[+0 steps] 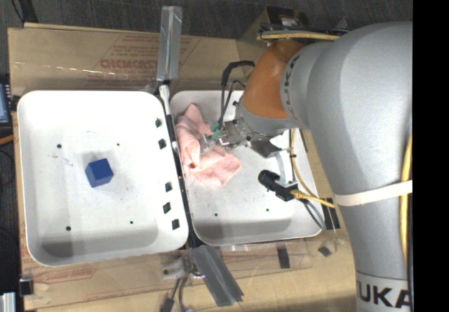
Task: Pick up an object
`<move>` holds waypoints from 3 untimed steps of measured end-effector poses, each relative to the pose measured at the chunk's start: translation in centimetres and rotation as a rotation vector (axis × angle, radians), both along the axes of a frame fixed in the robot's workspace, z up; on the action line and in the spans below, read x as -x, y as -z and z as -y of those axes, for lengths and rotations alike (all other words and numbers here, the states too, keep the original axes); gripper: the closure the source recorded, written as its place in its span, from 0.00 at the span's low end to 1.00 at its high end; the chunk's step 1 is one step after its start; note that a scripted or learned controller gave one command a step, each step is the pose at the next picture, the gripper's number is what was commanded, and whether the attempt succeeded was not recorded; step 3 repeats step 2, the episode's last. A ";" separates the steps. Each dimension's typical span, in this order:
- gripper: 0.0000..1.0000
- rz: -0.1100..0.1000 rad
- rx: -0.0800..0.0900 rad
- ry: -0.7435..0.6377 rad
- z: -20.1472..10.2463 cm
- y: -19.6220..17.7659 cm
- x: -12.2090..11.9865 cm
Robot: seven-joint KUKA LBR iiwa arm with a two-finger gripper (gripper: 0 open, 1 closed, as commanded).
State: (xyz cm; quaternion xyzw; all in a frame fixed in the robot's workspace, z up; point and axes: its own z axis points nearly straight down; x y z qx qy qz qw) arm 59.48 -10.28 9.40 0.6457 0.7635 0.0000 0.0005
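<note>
You are looking down at a slant on a bench; every place below is given from the pink cloth (210, 167).

The grey arm (351, 128) is the largest thing here. It takes up the whole side to the right of the cloth and bends in toward it. Its orange band (263, 90) sits just above and to the right of the cloth.

A brown cardboard sheet (84, 51) lies under both bins and runs out above and far to the left of the cloth.

The left bin (84, 219), white and shallow, lies to the left of the cloth, across the wall the two bins share.

The right bin (238, 212), also white, holds the cloth. The cloth lies crumpled with its left edge against that shared wall, and bare bin floor spreads below it and to its right.

A grey metal bar (170, 44) stands above the cloth and a little to its left, in line with the shared wall.

The gripper (216, 137) is down over the upper middle of the cloth. You cannot tell whether the claw is spread or pressed together, or whether it grips any fabric.

The blue cube (99, 172) is the smallest thing. It sits well to the left of the cloth, at about the same height in the view, alone on the left bin's floor.
</note>
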 end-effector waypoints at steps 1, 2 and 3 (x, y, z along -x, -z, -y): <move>1.00 -0.002 -0.002 -0.006 -0.1 -1.0 0.0; 1.00 -0.003 -0.001 0.154 -7.8 -14.4 -0.3; 1.00 -0.003 -0.001 0.154 -7.8 -14.4 -0.3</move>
